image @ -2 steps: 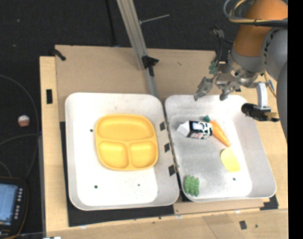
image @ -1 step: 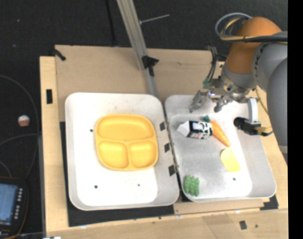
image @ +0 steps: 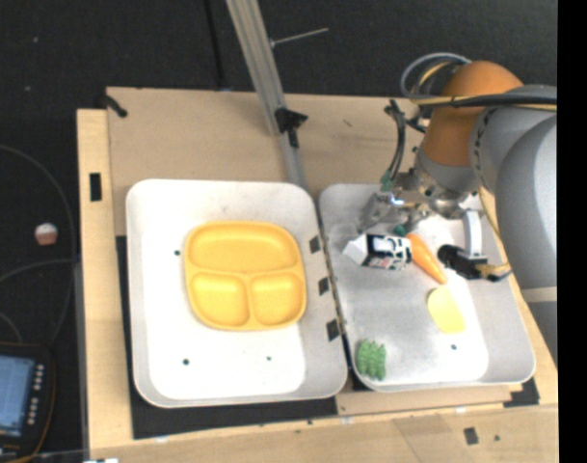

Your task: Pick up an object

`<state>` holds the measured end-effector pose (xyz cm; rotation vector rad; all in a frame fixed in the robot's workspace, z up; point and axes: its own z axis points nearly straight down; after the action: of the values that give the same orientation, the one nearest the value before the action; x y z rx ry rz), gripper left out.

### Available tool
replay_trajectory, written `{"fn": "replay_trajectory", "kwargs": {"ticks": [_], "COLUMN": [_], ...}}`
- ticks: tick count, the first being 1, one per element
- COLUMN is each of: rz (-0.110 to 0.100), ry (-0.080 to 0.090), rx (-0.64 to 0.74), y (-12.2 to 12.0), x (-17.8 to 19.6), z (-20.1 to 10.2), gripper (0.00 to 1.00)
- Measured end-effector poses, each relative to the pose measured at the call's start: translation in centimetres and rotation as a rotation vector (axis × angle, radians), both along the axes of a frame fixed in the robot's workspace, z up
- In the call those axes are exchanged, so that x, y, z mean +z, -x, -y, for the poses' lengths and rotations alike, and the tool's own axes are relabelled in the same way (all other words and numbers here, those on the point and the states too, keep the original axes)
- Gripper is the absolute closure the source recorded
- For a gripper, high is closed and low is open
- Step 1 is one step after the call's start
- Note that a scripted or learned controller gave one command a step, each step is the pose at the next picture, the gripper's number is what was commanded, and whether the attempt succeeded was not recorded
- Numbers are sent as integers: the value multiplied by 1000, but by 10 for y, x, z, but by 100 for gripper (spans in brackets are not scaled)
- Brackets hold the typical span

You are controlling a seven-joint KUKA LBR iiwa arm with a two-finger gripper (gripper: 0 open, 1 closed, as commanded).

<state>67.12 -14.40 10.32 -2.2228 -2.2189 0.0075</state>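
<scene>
My gripper [image: 387, 212] hangs low over the back left part of the right bin [image: 409, 360]. Just in front of it lies a small white and black carton-like object [image: 380, 250], close to the gripper; whether they touch is unclear. An orange carrot [image: 427, 258] lies slantwise right beside that object. A pale yellow piece [image: 447, 310] rests nearer the front right. A small green leafy item [image: 371, 357] sits at the bin's front left corner.
The left bin [image: 158, 355] holds a yellow divided plate [image: 244, 274] in its middle. A metal pole [image: 264, 75] slants up from between the bins at the back. The grey arm with its orange band [image: 466, 114] covers the right bin's back right corner.
</scene>
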Motion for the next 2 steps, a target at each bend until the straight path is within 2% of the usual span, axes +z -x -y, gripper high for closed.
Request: {"fn": "replay_trajectory", "kwargs": {"ticks": [1,2], "rz": [8,13], "ry": [1,-1], "rx": [-1,-1], "y": [-2,-4], "x": [16,81], "z": [1,6], "gripper": [100,100]}}
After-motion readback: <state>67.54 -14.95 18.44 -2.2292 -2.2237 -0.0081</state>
